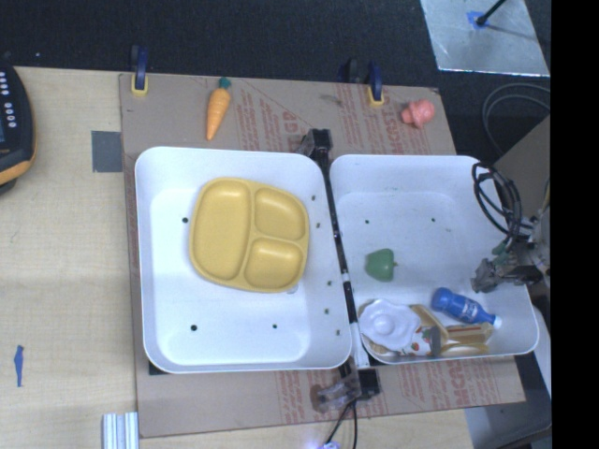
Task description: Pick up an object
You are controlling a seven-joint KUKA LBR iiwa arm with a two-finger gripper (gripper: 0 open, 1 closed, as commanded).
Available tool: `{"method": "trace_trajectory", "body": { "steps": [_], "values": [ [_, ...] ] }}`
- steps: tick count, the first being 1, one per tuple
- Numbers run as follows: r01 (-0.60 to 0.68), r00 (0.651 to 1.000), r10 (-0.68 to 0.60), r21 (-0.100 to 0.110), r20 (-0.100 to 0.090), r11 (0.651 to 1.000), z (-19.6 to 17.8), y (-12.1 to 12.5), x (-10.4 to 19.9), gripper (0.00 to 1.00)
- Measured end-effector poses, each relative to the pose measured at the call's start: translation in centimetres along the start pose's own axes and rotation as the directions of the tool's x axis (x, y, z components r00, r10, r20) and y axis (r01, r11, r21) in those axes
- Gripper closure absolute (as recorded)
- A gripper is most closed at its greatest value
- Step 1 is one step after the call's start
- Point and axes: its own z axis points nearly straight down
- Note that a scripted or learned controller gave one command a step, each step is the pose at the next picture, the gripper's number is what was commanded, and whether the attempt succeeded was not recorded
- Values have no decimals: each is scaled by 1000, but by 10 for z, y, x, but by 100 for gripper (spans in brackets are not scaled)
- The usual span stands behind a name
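Note:
In the right bin (426, 181) lie a green pepper-like object (381, 265), a blue bottle (461, 308) with a white cap, and a white plate (388, 326) with a wooden utensil (449, 338) at the front. My gripper (499, 271) hangs at the bin's right edge, just right of the blue bottle and above it in the view. Nothing is seen between its fingers. The left bin (164, 251) holds a yellow divided plate (250, 234).
A toy carrot (217, 108) and a pink object (418, 112) lie on the board behind the bins. Black cables (496, 195) loop by the right bin's far right corner. A dark device (13, 124) sits at the left edge.

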Motion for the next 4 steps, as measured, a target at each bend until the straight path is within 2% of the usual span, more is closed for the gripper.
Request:
{"method": "trace_trajectory", "body": {
  "steps": [1,2,3,4],
  "values": [
    [0,1000,0,0,0,1000,0,0,0,0],
    [2,1000,-2,0,1,1000,-10,0,-1,100],
    [11,1000,-11,-10,-2,1000,-88,61,73,100],
    [8,1000,-8,6,-4,1000,-43,56,132,100]
  ]
}}
